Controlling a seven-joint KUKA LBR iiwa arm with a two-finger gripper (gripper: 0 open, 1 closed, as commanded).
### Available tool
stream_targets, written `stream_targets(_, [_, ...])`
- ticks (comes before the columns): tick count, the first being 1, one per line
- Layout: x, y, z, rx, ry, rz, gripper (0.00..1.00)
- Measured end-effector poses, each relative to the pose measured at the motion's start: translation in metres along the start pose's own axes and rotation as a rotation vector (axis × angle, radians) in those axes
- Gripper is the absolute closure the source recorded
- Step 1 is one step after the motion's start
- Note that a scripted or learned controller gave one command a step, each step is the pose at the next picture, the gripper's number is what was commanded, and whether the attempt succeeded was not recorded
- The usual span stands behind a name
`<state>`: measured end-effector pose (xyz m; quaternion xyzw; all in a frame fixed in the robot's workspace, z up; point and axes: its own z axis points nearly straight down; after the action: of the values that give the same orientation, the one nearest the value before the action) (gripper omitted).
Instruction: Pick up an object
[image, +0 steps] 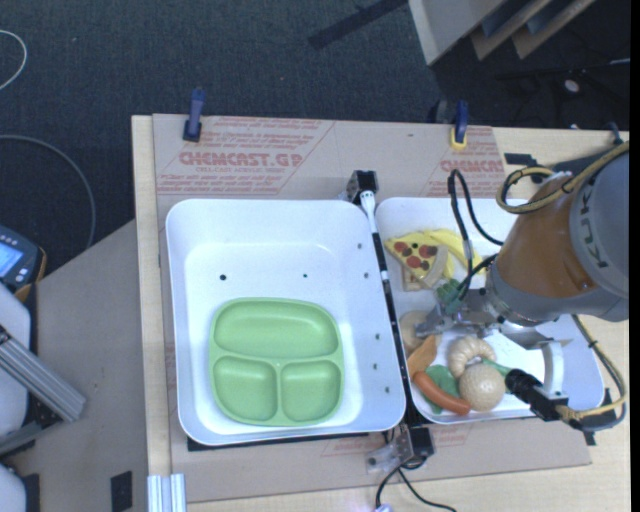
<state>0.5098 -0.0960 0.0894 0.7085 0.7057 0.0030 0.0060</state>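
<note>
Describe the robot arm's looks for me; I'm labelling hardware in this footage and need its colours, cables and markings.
The arm is a thick rounded grey body with a broad orange band above the wrist and part of a dark printed letter on the grey shell. Black and yellow cables loop over its top. Below the band sits a grey metal gripper, with black parts lower down by the bin's edge.
</note>
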Motion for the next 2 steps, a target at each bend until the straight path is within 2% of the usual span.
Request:
stream_targets(1, [0.0024, 0.0653, 0.0017, 0.002, 0.0, -0.006, 0.0])
stream_targets(2, [-0.0038, 0.0676, 0.0014, 0.005, 0.006, -0.004, 0.0])
